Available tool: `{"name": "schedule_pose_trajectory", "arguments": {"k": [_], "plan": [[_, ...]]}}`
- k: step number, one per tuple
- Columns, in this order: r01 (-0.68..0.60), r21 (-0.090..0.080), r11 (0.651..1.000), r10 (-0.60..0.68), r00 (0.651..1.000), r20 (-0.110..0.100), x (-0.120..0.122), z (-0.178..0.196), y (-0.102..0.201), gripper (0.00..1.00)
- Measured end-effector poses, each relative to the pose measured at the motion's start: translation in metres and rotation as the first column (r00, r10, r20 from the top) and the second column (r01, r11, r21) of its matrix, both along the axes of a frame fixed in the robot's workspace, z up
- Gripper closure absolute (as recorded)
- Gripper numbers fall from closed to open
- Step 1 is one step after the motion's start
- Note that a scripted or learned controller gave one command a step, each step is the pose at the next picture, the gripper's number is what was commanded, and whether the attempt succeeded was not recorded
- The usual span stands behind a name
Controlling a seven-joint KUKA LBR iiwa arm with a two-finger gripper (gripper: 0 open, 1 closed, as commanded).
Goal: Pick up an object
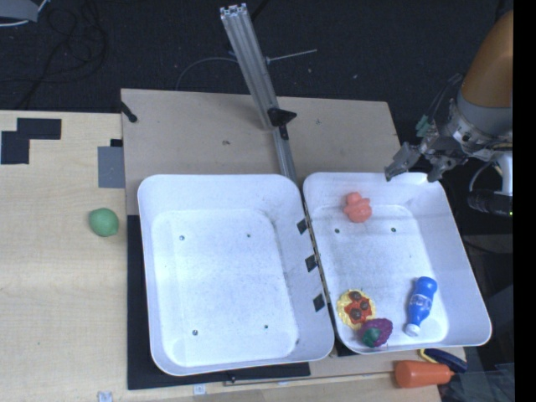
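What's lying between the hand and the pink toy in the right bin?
Nothing: in the camera view, bare white bin rim and floor separate the hand from the pink toy.

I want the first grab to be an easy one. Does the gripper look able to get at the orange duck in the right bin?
Probably yes: the orange duck sits alone near the right bin's far edge, nothing over it, gripper hovering close by.

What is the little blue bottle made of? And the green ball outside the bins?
The blue bottle looks like smooth plastic: it shows a shiny highlight and a white cap end. The green ball, lying on the wooden bench left of the bins, looks matte and soft, maybe foam or rubber, but the picture is too small to be sure.
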State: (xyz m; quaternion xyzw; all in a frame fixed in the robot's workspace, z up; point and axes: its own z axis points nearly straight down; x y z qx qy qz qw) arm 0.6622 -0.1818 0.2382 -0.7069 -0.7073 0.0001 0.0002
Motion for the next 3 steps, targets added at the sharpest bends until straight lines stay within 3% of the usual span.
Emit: {"name": "schedule_pose_trajectory", "arguments": {"k": [1, 2, 3], "plan": [[-0.001, 0.001, 1.0, 0.001, 1.0, -0.005, 0.0, -0.063, 0.003, 0.0], [0.0, -0.002, 1.0, 0.0, 1.0, 0.008, 0.006, -0.107, 0.001, 0.0], [0.0, -0.001, 1.0, 0.0, 1.0, 0.008, 0.006, -0.111, 0.001, 0.0]]}}
